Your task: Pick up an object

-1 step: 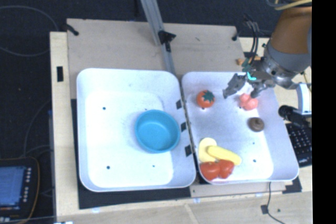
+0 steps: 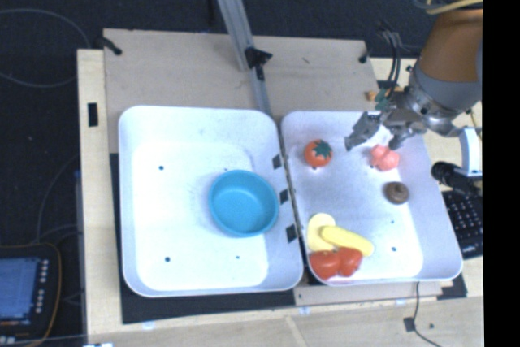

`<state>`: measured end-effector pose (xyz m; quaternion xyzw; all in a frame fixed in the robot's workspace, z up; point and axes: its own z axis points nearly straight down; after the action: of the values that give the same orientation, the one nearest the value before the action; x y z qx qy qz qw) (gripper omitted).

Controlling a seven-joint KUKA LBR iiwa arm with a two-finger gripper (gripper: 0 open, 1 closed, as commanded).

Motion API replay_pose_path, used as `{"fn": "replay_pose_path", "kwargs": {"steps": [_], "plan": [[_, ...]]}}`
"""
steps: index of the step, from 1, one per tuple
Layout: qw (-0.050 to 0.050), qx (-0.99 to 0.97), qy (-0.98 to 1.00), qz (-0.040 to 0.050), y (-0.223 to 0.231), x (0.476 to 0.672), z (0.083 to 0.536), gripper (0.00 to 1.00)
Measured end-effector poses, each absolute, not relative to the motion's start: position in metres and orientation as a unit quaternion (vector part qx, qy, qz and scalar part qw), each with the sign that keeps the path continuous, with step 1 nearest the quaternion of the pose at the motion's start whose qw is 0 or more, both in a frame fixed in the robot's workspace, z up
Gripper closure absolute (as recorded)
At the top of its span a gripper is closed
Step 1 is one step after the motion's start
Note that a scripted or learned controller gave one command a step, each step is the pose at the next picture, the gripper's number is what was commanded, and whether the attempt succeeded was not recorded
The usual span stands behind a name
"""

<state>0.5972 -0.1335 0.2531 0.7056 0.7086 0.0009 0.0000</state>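
Two white bins sit on the bench, and in the right bin (image 2: 422, 248) the gripper (image 2: 375, 134) hangs spread wide with nothing in it, the small pink toy (image 2: 385, 158) at its five o'clock looking light, smooth, best pinched across its middle.

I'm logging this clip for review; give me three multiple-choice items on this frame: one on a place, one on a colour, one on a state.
1. Where does the blue bowl sit?
A. in the left bin
B. in the right bin
C. on the bench outside the bins

2. What colour is the small object right below the gripper?
A. green
B. pink
C. black

3. How does the banana lie?
A. alone in mid-bin
B. standing on end
C. against the red item at the right bin's near edge

Key: 1 A, the bowl is inside the left bin's walls. 2 B, it is plainly pink. 3 C, yellow and red touch at the near wall.
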Motion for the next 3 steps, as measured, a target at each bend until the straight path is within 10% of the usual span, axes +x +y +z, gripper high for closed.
{"fn": "replay_pose_path", "kwargs": {"steps": [3], "plan": [[-0.001,0.709,0.706,-0.0022,-0.130,0.586,0.106,0.00]]}}
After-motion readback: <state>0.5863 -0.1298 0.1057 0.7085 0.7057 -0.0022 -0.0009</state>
